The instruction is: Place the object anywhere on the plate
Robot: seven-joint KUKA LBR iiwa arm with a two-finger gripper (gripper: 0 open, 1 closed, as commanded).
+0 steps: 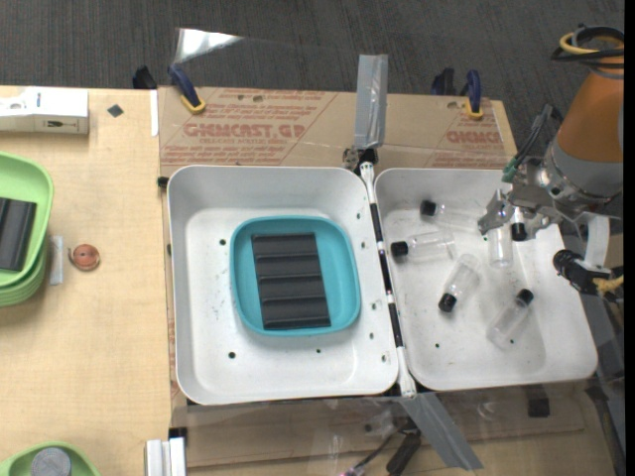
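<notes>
While two white bins sat side by side on the surface (99, 365), the left bin (198, 345) held one teal plate (243, 266) bearing one black ribbed insert (290, 280). Four clear vials with black caps lay scattered in the right bin (566, 355): one (437, 208) near the top, one (417, 246) by the left wall, one (458, 286) in the middle, one (511, 315) lower right. A possible fifth (499, 251) stood just below the jaws (508, 221), which hung over that bin; whether they were released or clenched could not be told
</notes>
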